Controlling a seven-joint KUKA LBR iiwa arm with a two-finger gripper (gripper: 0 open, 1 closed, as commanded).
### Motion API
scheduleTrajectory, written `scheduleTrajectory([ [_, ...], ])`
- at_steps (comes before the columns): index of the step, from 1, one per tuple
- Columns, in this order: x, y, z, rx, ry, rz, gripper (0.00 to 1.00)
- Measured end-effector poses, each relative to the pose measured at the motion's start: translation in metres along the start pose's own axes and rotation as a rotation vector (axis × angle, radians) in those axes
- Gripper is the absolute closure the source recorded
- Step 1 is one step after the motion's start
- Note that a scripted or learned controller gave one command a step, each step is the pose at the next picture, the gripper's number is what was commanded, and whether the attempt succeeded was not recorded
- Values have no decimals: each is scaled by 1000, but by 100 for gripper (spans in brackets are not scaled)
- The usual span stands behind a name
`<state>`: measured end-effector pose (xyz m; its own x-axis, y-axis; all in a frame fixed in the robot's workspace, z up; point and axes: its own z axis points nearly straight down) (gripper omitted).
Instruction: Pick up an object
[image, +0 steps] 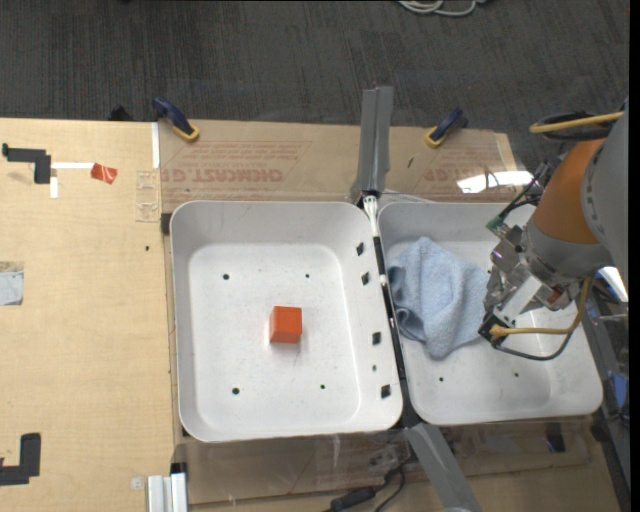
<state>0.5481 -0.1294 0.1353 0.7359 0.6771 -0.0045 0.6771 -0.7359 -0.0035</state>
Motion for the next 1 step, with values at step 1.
scheduleTrajectory([
  [1,19,-31,-82,-1,0,226,100],
])
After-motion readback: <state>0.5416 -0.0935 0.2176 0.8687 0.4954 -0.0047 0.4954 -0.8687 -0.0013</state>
